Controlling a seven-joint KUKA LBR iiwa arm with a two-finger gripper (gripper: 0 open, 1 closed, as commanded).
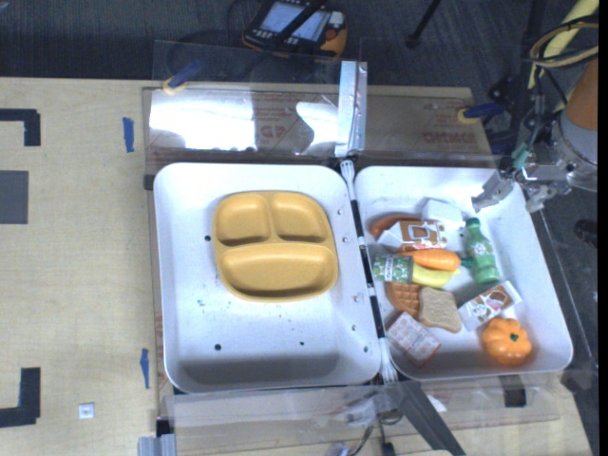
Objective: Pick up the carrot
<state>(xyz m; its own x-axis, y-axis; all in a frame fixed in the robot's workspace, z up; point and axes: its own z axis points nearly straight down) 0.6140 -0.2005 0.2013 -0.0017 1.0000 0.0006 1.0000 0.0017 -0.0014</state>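
Observation:
The carrot (438,259) is a short orange piece lying on its side near the middle of the right bin (554,297). It rests against a yellow banana-like piece (432,276) and beside a green bottle (479,249). My gripper (513,186) hangs over the bin's far right corner, up and to the right of the carrot and well apart from it. Nothing shows in its grip.
The right bin also holds an orange pumpkin (505,339), a bread slice (440,309), a waffle (404,295), a sausage (388,224) and several small packets. A yellow divided plate (275,243) sits in the left bin (180,283). A clear wall (249,112) stands behind the bins.

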